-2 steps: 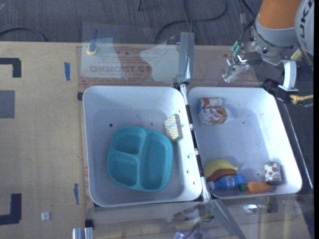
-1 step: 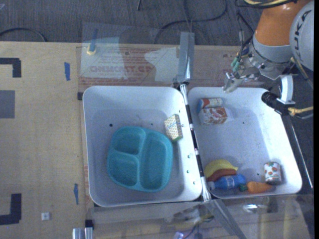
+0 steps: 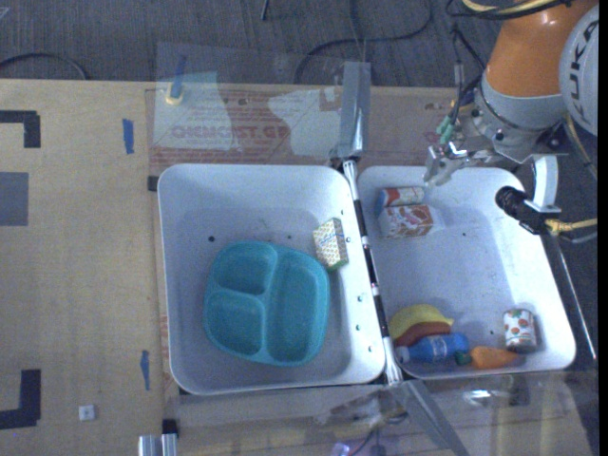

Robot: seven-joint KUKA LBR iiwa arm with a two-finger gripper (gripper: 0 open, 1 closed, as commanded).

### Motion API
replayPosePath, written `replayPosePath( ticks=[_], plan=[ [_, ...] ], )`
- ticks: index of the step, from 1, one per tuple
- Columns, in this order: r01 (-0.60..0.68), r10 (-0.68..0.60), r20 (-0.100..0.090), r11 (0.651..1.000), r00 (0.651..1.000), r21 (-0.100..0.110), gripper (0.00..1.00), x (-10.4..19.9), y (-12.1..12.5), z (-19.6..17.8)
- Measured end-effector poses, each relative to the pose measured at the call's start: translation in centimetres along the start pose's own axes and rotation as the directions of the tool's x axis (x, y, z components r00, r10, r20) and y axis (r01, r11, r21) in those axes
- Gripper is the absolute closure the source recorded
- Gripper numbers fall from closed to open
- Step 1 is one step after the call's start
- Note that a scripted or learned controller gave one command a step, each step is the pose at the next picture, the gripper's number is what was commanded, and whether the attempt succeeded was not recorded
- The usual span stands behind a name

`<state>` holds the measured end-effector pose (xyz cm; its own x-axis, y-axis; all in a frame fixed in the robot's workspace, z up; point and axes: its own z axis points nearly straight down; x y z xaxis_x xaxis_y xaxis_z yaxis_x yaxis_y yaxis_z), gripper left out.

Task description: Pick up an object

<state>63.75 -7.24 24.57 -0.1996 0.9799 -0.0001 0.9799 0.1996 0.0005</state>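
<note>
KUKA arm's gripper [image 3: 439, 167] hangs over right bin's [image 3: 494, 283] far edge, just beside small carton [image 3: 406, 211]; finger state can't be told. Risk: descent off-centre w/ carton tipped near wall, knocking it aside, not grasping.

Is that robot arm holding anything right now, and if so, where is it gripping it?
Nothing is held. The gripper hangs over the back edge of the right bin, just above the small carton, with nothing between its jaws.
</note>
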Motion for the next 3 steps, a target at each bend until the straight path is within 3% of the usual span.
replayPosePath(
  ticks=[1,2,3],
  plan=[
    [0.0,0.0,0.0,1.0,1.0,0.0,0.0,0.0,0.0,0.0],
    [-0.011,0.011,0.0,1.0,1.0,-0.001,0.0,-4.4,-5.0,7.8],
    [-0.14,0.14,-0.001,0.99,0.99,0.001,0.0,-5.7,-13.1,10.0]
  ],
)
